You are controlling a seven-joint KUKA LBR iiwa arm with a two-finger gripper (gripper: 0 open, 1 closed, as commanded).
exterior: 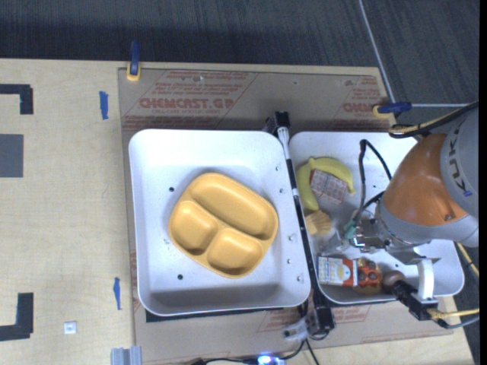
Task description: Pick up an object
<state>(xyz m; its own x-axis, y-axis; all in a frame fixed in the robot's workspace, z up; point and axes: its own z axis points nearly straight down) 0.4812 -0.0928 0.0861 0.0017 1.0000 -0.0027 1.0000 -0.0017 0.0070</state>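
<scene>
Entry, reaching step. My arm [434, 188] came in from the right of the frame and hung low over the right bin [449, 280]. My hand [358, 230] sat somewhere under the wrist, near the middle of that bin, and the wrist hid it; I could not tell how it stood or whether it had anything. I judged the pick as not yet made: every item I could see lay on the bin floor.

Contents, counted:

- Bins, white and shallow: two, side by side on the surface [61, 204]. The left bin [144, 158] filled the centre of the frame.
- Yellow tray [221, 223], with three hollows: one, lying tilted in the left bin, alone there.
- Banana [323, 172]: one, in the upper left part of the right bin, with a small packet [329, 185] lying on it.
- Pale yellow lump [318, 222]: one, just below the banana; what it was I could not tell.
- Small carton [338, 271]: one, at the lower left of the right bin, with an orange-red item [368, 274] touching its right end.
- Brown thing [394, 280]: one, just right of that, too small to name.

Next move, as I judged it: settle on one item nearest under the wrist, likely the lump or the carton, come straight down over it, and close on it alone. The right bin was crowded, so a neighbour could be nudged or caught along with it.
</scene>
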